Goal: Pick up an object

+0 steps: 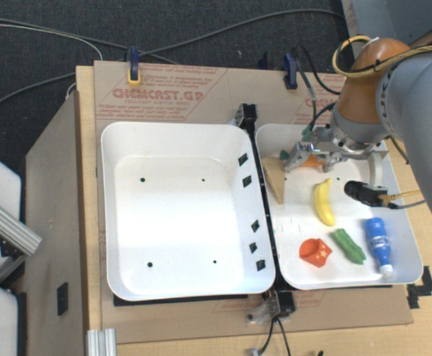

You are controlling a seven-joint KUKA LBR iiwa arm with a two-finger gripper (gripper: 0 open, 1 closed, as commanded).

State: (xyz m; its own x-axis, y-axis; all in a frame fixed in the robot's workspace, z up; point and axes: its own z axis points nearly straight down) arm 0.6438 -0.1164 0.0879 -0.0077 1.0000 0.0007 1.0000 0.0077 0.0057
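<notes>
Over right bin (405, 269), hand (305, 154) hovers near tan wedge (274, 182); grip state unclear, maybe empty. Banana (324, 202), blue bottle (378, 245) nearby.

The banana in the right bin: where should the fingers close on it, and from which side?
Probably the banana is best gripped across its middle, coming straight down from above. It lies flat and lengthwise, with bare floor either side of the middle, so fingers can straddle its narrow width. The green object sits beyond its lower end.

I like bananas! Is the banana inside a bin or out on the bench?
Inside. The banana lies flat on the floor of the right bin, next to the green vegetable and the red pepper.
</notes>
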